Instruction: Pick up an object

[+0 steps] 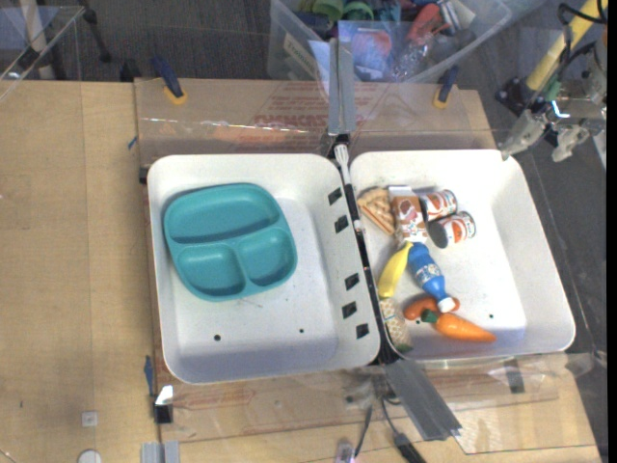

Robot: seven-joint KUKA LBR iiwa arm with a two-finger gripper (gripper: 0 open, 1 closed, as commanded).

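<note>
Roughly, what looked like the gripper (pixel 551 125) hung past the far rt corner of the right bin (pixel 521 249), well apart from everything inside it. Open or closed: couldn't tell, hardware too small and cluttered at that angle. Nothing seen in its grasp.

Pickable stuff all sat in the right bin, crowded vs. the divider side; the bin's rt half was bare.

Risks, my read:
- Items packed tight. banana (pixel 394 270) and blue bottle (pixel 427 276) lay touching, so a descent there prob. lands on both or wedges one aside.
- Cans are round and lying down; likely to roll out of a pinch.
- carrot (pixel 463 329) tapers and could squirt free, though it sat at the pile's edge w/ more room round it. Best candidate imo.
- Things hard vs. the bin wall leave little clearance on that side; collision w/ the divider possible.

Count:
- bins: 2, incl. left bin (pixel 193 360)
- teal plate (pixel 229 239): 1, three compartments, in left bin
- cans: 2, upper can (pixel 439 204), lower can (pixel 461 227)
- banana 1, blue bottle 1, carrot 1
- sandwich-like wedge (pixel 376 210): 1
- small box (pixel 410 215): 1, ID unsure
- red round piece (pixel 419 308): 1
- speckled pale item (pixel 390 321): 1, unclear what
- clear tub (pixel 386 17) of toys behind the bins: 1
</note>
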